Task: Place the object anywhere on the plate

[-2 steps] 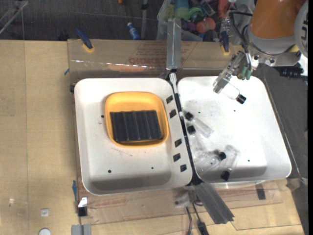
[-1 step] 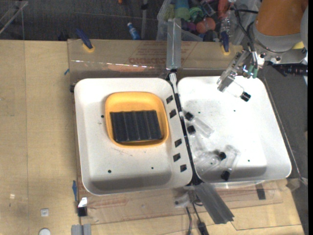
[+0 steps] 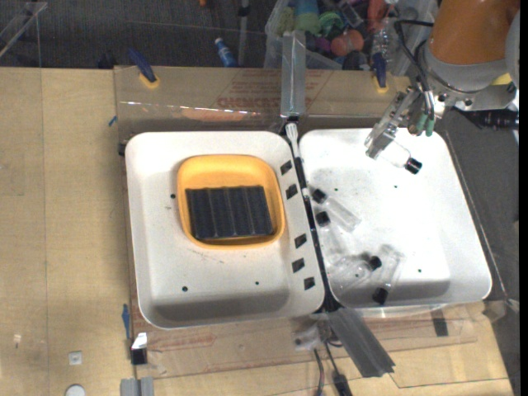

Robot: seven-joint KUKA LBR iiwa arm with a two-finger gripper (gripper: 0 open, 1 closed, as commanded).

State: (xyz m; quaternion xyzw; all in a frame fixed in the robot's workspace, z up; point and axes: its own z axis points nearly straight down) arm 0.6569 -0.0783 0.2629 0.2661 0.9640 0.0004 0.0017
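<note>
Your pincer [image 3: 381, 141] hangs over the far part of the right bin [image 3: 462, 246]; you cannot tell how it stands. A clear tube with a black cap [image 3: 404, 160] lies just beside its tip, touching or not is unclear. More clear pieces [image 3: 355, 264] lie near the divider. The yellow plate [image 3: 191, 172] with a dark ridged block [image 3: 228, 212] sits in the left bin [image 3: 148, 246].

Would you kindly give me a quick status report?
Gripper over right bin, far side. Clear vials lying in that bin. Yellow plate holds dark ridged block.
</note>
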